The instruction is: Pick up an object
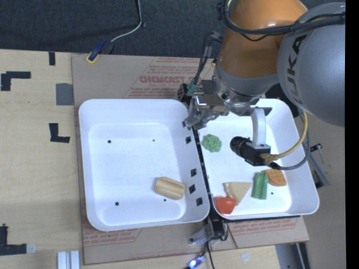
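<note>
nothing's picked yet, i'd say: the gripper (197, 115) hangs at twelve o'clock of the broccoli (211, 143), and i cannot tell its fingers' state. the grasp remains.

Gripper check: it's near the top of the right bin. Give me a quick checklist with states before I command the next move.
1. Gripper over the right bin, by the divider: ok.
2. Object between the fingers: cannot tell.
3. Nearest target, the green broccoli piece, free of neighbours: ok.
4. Cheese wedge, tomato and green stick crowded together: not ok for a clean grasp.
5. Bread roll alone in the left bin: ok.
</note>
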Controlling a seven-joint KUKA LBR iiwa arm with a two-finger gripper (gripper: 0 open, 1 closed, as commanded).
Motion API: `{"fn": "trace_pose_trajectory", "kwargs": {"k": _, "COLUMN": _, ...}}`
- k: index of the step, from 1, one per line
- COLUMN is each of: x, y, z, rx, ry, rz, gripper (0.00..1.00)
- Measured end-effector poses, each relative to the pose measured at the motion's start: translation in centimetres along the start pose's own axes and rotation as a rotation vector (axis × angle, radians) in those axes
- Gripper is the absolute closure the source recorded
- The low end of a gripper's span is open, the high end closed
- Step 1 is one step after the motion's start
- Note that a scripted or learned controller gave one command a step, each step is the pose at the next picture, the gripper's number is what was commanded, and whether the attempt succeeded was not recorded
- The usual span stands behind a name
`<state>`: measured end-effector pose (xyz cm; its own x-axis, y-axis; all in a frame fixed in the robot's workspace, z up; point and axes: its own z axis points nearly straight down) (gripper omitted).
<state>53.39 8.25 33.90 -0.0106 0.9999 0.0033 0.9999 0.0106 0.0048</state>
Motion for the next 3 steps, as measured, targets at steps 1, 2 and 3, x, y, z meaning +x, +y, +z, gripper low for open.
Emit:
{"fn": "trace_pose_trajectory", "kwargs": {"k": 1, "x": -1.3, "y": -3.8, "z": -8.2, "rx": 0.000, "ry": -0.002, "rz": 0.008, "gripper": 1.00}}
{"fn": "trace_pose_trajectory", "kwargs": {"k": 2, "x": -8.0, "y": -3.8, "z": -0.8, "rx": 0.011, "ry": -0.006, "rz": 0.017, "gripper": 1.00}}
{"fn": "trace_pose_trajectory", "kwargs": {"k": 3, "x": -12.1, "y": 1.8, "z": 11.4, "rx": 0.014, "ry": -0.006, "rz": 0.014, "gripper": 1.00}}
